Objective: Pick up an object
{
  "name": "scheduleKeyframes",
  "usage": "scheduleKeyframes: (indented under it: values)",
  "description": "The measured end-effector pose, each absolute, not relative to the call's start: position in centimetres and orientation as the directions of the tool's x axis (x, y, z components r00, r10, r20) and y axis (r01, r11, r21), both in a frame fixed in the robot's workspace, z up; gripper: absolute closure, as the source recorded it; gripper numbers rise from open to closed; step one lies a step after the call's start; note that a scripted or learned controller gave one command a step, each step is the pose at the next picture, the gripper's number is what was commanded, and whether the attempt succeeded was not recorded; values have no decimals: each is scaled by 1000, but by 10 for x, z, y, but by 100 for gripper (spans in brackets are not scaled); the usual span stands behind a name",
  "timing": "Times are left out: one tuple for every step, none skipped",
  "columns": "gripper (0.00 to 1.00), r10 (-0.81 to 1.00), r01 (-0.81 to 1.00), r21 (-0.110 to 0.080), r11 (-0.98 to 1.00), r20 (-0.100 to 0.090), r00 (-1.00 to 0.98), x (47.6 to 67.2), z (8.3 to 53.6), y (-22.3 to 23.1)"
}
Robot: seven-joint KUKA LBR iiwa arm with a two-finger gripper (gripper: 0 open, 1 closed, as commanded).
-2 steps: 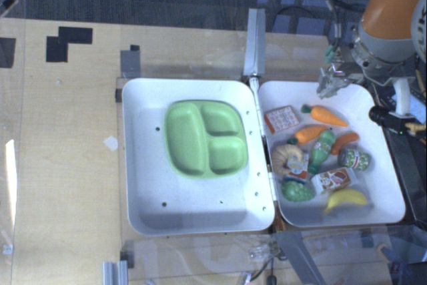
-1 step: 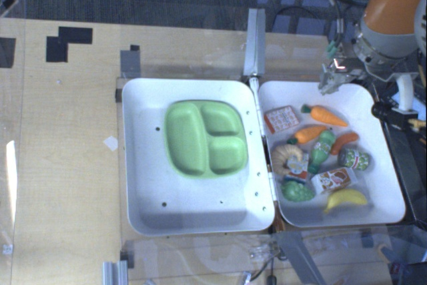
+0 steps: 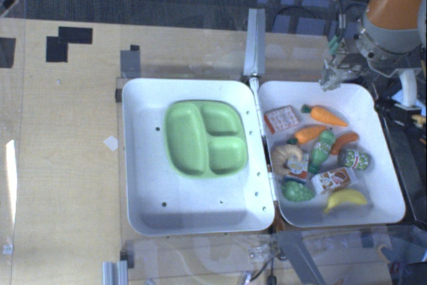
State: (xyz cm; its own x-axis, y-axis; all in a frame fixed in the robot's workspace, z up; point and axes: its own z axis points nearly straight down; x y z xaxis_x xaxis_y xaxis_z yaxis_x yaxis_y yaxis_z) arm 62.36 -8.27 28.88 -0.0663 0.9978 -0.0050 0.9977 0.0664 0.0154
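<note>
The right bin (image 3: 380, 143) holds several toy foods: an orange carrot (image 3: 325, 115), a second carrot (image 3: 308, 134), a green bottle (image 3: 321, 149), a red-and-white box (image 3: 282, 119), a can (image 3: 354, 159), a yellow banana (image 3: 345, 199), a carton (image 3: 333, 179), green broccoli (image 3: 297, 191) and a bagel (image 3: 289, 156). My gripper (image 3: 331, 79) hangs over the bin's far edge, above and beyond the carrot. Nothing shows between its fingers.
The left bin (image 3: 143, 210) holds a green divided tray (image 3: 205, 137). A metal divider post (image 3: 253, 43) stands between the bins at the back. Cables trail behind the arm at the upper right. The wooden bench spreads to the left.
</note>
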Motion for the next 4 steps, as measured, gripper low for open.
scheduleKeyframes:
  values:
    - [100, 1000, 1000, 3, 31, 0, -31, 606, 273, -69]
    - [100, 995, 995, 4, -97, 0, 97, 661, 299, 4]
    - [100, 995, 995, 2, -104, -1, 104, 652, 265, -5]
    - [0, 995, 995, 2, -103, -1, 103, 652, 265, -4]
